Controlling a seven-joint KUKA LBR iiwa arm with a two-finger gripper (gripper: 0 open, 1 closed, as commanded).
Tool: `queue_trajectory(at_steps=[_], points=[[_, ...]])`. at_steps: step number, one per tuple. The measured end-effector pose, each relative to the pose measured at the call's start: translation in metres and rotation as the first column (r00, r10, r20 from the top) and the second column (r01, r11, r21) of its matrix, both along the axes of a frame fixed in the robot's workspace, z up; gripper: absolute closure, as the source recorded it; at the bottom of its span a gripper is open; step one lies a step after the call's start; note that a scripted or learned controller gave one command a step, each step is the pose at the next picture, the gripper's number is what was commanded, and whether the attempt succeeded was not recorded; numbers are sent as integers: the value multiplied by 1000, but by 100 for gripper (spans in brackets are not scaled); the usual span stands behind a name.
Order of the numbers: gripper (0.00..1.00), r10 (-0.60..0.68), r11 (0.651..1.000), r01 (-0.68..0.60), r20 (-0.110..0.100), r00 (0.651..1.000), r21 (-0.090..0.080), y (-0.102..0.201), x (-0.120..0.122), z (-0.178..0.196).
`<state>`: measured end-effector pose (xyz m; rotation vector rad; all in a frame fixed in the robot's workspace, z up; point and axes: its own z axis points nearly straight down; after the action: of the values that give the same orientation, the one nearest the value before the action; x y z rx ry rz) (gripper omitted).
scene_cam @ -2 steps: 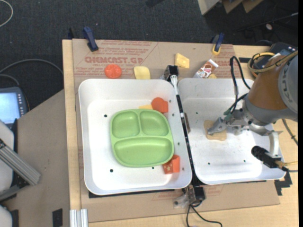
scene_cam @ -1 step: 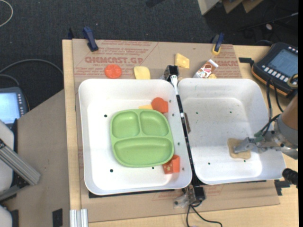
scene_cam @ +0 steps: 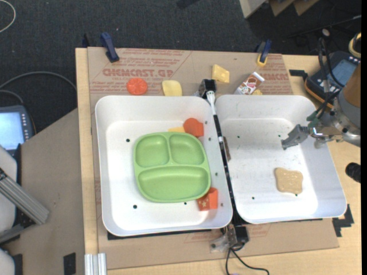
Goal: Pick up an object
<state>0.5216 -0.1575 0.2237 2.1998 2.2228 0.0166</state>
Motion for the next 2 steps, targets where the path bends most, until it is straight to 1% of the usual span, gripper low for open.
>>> queue_trajectory(at_steps=[1, 2], points=[[0, -14, 1000, 14, -30, 999, 5, -34, -22, -126], [100, -12, 1000, 12, -15, 1000, 1, -33, -17, -108]])
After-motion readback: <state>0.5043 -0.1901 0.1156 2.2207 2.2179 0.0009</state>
